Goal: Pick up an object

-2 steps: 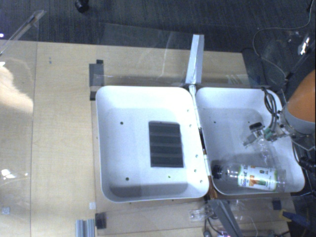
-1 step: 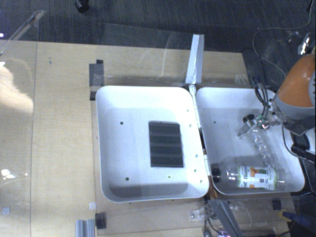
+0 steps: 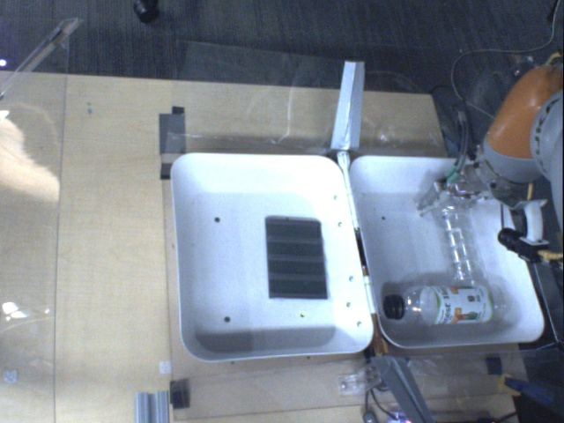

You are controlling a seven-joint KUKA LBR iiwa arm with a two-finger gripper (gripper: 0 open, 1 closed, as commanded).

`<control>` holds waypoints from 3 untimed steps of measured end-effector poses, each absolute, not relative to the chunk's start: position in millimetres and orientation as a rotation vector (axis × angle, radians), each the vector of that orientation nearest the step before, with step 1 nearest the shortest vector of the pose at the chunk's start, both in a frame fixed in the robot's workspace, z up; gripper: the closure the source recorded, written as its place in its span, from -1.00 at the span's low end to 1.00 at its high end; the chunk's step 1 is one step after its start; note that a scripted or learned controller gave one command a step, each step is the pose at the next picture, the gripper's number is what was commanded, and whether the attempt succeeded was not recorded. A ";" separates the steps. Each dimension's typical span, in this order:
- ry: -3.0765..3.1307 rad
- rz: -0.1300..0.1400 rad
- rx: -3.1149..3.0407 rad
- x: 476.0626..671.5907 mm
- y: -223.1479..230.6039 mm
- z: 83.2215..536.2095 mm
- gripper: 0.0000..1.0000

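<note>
Bench (image 3: 97, 263) of pale wood fills most of the frame, with dark carpet along the upper edge. Two shallow white bins sit side by side on it. The left bin (image 3: 203, 236), centre of frame, carries a dark ribbed rectangular panel (image 3: 296, 256) on its floor. The right bin (image 3: 388, 201), at right of frame, touches the left bin along a shared edge, where a grey upright strip (image 3: 349, 104) rises toward the top of the frame. The arm (image 3: 522, 130), grey with an orange band, enters at the upper right of the frame and reaches over the right bin. The gripper (image 3: 458, 241) appears as a translucent, clear-looking structure extending down toward the lower part of the right bin; whether its fingers are spread or closed cannot be told, and nothing is visibly held between them. A clear plastic bottle (image 3: 441, 305) with a dark cap and a printed label lies on its side at the lower edge of the right bin, cap pointing left, just below the gripper tip.
</note>
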State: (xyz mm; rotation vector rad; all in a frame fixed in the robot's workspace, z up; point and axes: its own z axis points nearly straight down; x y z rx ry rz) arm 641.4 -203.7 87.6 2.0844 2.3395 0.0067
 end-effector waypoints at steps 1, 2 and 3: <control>2.417 0.007 1.990 574.8 -206.3 89.4 -1.00; 2.440 0.008 1.963 625.0 -203.8 88.4 -1.00; 2.482 0.007 1.911 661.1 -203.9 88.3 -1.00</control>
